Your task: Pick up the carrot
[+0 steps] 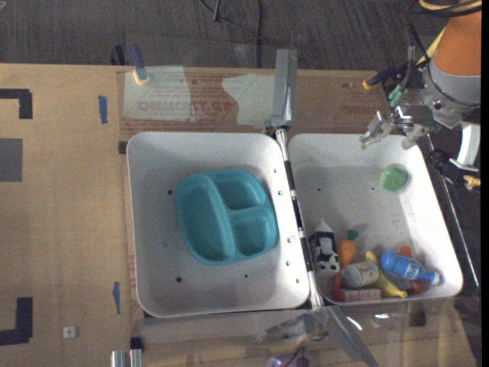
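In the near part of the right bin (428, 205), among a heap of small items, the carrot (348, 250) is found: a short orange piece with a green top, lying just right of a small black-and-white carton (324, 251). Just beside it, toward the near wall, a grey can-like object (359, 274) is seen, with a yellow item (384, 280) and a blue bottle (407, 268) to the right of that. The pieces are packed close, several of them touching. A green round object (394, 177) lies apart, toward the bin's far right corner. In the left bin (153, 167) a teal divided plate (227, 215) is set near the middle.

The gripper (391, 125) is held above the far edge of the right bin, well apart from the carrot, at the end of the grey arm with its orange band (461, 40). Whether its fingers are apart or together cannot be told from this slant; nothing is seen between them.

The step in hand is judged to be the approach, with no grasp yet begun. A move toward the near left of the right bin is called for, followed by a descent over the carrot. Care would be needed, since the carton and the can-like object crowd it and could be caught or pushed instead.
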Tool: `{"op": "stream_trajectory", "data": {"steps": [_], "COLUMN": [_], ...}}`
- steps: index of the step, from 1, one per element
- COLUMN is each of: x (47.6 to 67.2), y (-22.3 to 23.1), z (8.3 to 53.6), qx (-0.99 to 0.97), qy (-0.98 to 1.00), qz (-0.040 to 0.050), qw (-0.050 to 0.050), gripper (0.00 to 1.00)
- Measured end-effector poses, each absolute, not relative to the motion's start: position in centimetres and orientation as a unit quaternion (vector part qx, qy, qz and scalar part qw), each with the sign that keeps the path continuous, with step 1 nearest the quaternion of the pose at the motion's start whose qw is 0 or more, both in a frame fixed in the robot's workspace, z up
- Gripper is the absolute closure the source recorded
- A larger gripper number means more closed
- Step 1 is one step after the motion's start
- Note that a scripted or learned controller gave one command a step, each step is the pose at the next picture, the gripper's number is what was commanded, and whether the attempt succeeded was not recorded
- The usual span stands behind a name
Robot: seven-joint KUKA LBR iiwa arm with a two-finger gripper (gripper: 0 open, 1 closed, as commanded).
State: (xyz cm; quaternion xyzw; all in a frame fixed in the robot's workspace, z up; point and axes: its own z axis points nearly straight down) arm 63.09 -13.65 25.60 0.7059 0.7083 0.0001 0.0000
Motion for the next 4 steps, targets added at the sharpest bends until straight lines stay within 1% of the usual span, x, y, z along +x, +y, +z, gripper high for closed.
{"op": "stream_trajectory", "data": {"steps": [1, 2, 3, 4], "x": [60.2, 54.1, 54.3, 54.3], "y": [-10.2, -14.6, -14.9, -15.0], "z": [17.8, 8.8, 9.8, 14.0], "qx": [0.724, 0.650, 0.651, 0.732], "qy": [0.690, 0.760, 0.759, 0.681], "qz": [-0.0006, 0.0028, 0.0026, 0.0001], "qw": [-0.001, 0.003, 0.008, 0.001], "gripper": [0.00, 0.00, 1.00, 1.00]}}
